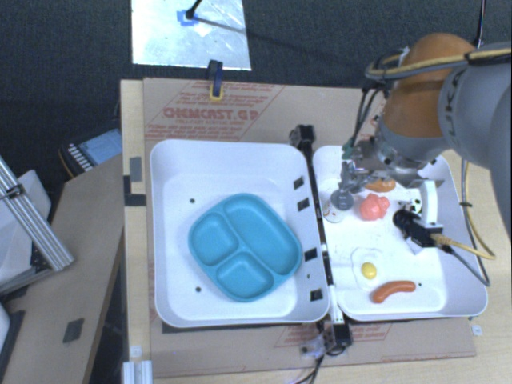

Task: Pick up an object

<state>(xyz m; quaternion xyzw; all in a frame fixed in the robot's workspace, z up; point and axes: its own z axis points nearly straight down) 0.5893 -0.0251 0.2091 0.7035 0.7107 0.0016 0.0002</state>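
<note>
No object is lifted yet; the pink toy (373, 207), the fried-egg toy (367, 269) and the sausage toy (393, 290) all lie on the floor of the right bin (460, 294); the end effector (344, 194) hangs low just left of the pink toy, and whether it is released or clenched cannot be told; nothing is visibly in it, so the grasp and lift are judged to remain; the blue divided tray (244, 246) sits in the left bin (172, 166) on the desk (96, 214).
</note>
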